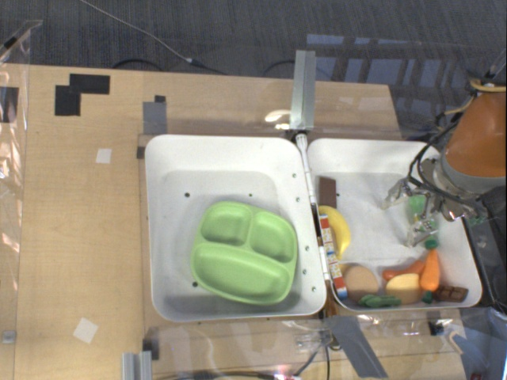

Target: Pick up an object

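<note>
Seen from the fixed overhead camera, a grey arm with an orange band (481,137) reaches in from the right over the right-hand white bin (360,176). Its gripper (415,210) hangs low above the bin floor with a small green object (416,206) between its fingers, which are closed narrowly around it. Along the bin's near edge lie a banana (340,229), a tan potato-like piece (361,279), a carrot (430,269), a green pod (381,300) and a dark brown bar (452,294). A small brown block (326,188) rests near the divider, beside a boxed item (326,240) whose printed label is too small to read. The left bin (170,180) holds a green three-compartment tray (246,252), tilted slightly. Both bins sit on a pale wooden bench (75,236) marked with black squares (79,92); dark carpet (198,14) and a loose cable lie beyond.
</note>
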`<state>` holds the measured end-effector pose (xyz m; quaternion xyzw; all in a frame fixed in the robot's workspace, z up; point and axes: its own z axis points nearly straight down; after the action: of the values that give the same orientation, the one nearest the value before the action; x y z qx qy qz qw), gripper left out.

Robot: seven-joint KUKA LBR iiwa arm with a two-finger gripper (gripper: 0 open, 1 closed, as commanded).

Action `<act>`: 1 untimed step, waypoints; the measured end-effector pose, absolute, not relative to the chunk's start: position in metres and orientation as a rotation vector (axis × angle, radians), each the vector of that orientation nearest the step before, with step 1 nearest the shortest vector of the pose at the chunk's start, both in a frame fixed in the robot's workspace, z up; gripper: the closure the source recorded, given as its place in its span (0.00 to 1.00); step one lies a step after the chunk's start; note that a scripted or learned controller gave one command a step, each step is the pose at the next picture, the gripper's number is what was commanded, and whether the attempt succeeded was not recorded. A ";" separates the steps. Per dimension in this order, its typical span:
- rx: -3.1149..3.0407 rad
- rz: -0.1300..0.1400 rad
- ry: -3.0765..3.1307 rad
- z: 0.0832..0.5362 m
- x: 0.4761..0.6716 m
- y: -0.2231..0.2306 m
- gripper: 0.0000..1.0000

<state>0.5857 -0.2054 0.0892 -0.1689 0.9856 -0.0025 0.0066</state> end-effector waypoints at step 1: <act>-0.753 -0.008 3.037 0.089 0.596 -0.191 0.00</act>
<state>0.5960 -0.1907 0.0893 -0.2405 0.9706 -0.0026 0.0063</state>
